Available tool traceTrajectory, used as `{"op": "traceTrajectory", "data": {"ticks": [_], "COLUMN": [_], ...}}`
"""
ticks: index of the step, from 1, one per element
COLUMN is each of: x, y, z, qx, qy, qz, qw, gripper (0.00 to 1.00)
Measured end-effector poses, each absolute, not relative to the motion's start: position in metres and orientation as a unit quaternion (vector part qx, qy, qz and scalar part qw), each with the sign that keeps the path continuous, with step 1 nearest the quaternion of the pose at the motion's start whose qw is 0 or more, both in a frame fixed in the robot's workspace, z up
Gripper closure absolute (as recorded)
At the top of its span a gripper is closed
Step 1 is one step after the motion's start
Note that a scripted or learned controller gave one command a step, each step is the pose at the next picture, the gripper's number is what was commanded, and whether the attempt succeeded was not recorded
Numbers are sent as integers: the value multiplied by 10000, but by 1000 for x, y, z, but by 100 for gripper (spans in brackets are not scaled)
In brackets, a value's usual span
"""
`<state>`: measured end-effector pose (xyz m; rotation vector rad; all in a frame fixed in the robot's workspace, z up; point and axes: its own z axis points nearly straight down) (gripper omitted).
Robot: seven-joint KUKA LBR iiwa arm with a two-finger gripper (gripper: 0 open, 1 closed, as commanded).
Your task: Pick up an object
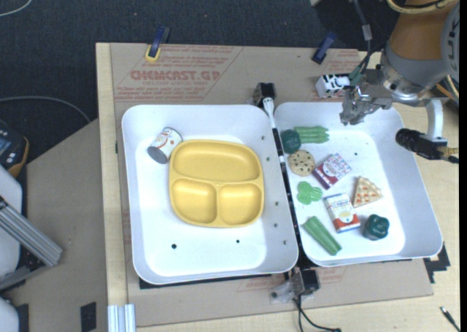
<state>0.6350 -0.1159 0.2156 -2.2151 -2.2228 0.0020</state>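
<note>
Camera view: hand (355, 114) hovers over right bin's (422, 199) far edge, grip state unclear. Green toy (311, 133) lies just left. Desk (109, 177) board reads "CHEMCAST GP".

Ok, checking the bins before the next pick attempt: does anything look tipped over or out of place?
One thing: a small can lies on its side in the left bin, against the yellow divided plate. The toy foods in the right bin lie scattered but unremarkable.
</note>
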Motion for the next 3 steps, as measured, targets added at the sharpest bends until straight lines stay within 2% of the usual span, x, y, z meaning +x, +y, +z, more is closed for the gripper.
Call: {"op": "traceTrajectory", "data": {"ticks": [1, 2, 3], "x": [623, 624, 625], "y": [-65, -50, -58], "z": [234, 218, 217], "qx": [-7049, -7065, -7073], "qy": [-7093, -7078, -7069], "qz": [-7, 11, 5], "qw": [14, 18, 6], "gripper": [100, 100, 100]}}
